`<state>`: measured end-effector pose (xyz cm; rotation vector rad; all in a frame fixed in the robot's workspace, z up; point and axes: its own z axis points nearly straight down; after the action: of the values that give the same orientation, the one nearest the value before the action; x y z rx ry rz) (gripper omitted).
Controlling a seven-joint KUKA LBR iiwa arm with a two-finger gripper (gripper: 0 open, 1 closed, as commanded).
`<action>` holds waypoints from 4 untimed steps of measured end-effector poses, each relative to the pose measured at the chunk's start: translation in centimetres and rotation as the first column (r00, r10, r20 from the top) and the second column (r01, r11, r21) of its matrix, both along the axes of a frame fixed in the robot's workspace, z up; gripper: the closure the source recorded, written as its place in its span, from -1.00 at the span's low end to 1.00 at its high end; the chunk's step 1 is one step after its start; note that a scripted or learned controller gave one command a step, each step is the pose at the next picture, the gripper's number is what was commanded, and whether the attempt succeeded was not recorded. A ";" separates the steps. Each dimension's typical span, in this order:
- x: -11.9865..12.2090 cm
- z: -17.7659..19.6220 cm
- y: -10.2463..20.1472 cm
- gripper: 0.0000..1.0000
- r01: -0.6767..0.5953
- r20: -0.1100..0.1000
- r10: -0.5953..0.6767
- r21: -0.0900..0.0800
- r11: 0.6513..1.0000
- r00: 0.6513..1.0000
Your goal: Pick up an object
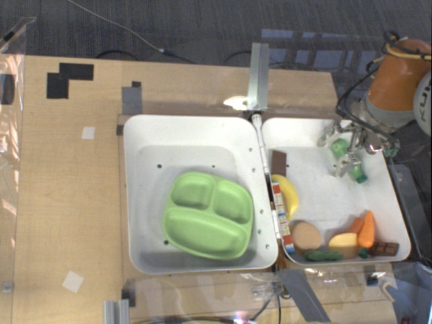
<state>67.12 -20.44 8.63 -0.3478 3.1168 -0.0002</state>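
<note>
**Green object pinched at the gripper in the right bin**

Green is what I see at the gripper (pixel 349 155): a small green object (pixel 339 148) sits between its fingers, over the upper part of the right bin (pixel 399 211), with a second green bit showing near the lower fingertip. I cannot make out its shape or long axis. Along the bin's near wall lie a carrot (pixel 366 229), tilted upright, a banana (pixel 289 194) running up and down beside the divider, and a brown egg-like piece (pixel 307 235). The left bin (pixel 138 181) holds a green divided plate (pixel 209 214)
</note>
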 end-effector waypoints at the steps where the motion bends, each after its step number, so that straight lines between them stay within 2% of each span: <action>1: -2.1 0.0 0.0 -1.00 -0.175 0.005 0.175 -0.002 0.985 0.985; 2: -1.6 1.4 0.1 1.00 -0.176 0.017 0.176 -0.005 0.984 0.984; 3: -2.6 12.7 7.8 1.00 0.063 0.008 -0.063 0.001 0.998 0.998; 4: 0.1 18.9 9.1 1.00 0.135 0.008 -0.135 0.002 0.991 0.991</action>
<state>67.25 -11.36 27.51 -0.1357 3.1247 -0.0004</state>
